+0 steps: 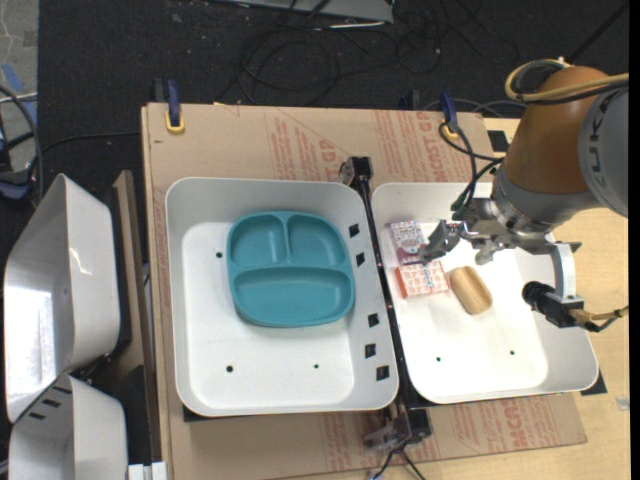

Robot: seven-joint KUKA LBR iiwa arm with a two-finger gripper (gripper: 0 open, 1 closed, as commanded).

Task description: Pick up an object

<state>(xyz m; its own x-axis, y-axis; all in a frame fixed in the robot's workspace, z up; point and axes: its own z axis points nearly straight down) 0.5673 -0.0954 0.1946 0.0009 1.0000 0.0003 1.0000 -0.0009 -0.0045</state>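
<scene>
Teal divided plate (291, 270) fills left bin (190, 368); right bin (560, 373) holds packets (415, 263), bread roll (471, 290), pincer (437, 241) spread open

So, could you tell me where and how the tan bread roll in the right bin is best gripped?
Grip the bread roll across its narrow middle, coming straight down from above. It lies flat on the bin floor, its long axis running diagonally, with bare floor on its right side; the red-and-white packet sits close on its left, so probably avoid that side.

2 bins (200, 368), 1 plate (290, 270), 2 packets (422, 280), 1 roll (471, 290).
</scene>
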